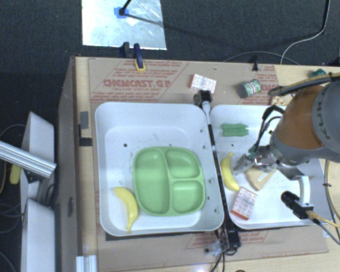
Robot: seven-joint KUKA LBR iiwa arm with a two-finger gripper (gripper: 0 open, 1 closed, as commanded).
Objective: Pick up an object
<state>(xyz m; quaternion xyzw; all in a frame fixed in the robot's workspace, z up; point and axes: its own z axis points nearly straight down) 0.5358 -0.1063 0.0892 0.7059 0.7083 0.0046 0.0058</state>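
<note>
In the right white bin (306, 220), right of frame centre, the grey two-finger gripper (250, 162) hangs with fingers spread, empty, just beside the yellow banana (229, 173) and above a beige block (258, 178); judged reaching, next descend and close.

The arm (328, 115) is a thick, rounded grey casing with a broad orange band (299, 123) wrapping it above the wrist. A black cable (266, 120) loops off the far side of the orange section. Below the band sits a grey wrist block, and from it juts the metallic gripper (250, 162), angular and silvery with dark joints.
</note>
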